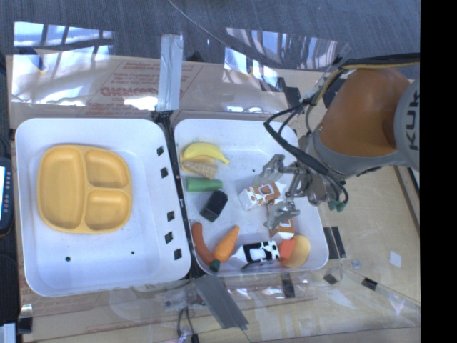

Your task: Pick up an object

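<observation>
One small white-and-orange carton [261,194] lies mid-right in the right bin [235,128], just left of the gripper [280,189], whose fingers stand open beside it; likely light, stiff and slightly crushable, it is best pinched across its flat sides.

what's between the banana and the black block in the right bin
In the camera view, a corn cob piece and a green cylinder lie between the banana and the black block.

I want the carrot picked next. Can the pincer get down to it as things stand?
Probably yes: the carrot lies uncovered from above, though a sausage crowds its left side. The pincer hovers nearby to its right.
</observation>
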Available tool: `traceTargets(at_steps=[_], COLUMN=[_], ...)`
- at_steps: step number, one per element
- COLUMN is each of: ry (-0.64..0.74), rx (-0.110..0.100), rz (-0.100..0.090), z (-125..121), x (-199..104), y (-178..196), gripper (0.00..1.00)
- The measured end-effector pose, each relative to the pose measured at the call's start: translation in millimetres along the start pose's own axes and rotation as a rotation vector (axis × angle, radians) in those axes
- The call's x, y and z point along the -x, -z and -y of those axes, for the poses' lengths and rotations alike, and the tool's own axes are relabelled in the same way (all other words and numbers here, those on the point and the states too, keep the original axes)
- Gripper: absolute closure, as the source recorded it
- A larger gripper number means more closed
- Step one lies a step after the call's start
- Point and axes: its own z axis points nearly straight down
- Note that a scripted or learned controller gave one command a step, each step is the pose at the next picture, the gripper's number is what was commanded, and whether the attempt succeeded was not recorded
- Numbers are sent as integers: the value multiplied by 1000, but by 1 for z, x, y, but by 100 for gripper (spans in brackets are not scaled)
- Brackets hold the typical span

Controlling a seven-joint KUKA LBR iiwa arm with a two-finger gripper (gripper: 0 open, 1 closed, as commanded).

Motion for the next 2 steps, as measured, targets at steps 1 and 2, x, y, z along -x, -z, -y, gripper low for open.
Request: traceTargets(at_steps=[1, 2], ry=[-140, -74], rx=[1, 2], rz=[2, 2], z=[13, -29], x=[20, 131], y=[-137, -135], gripper=[0, 0])
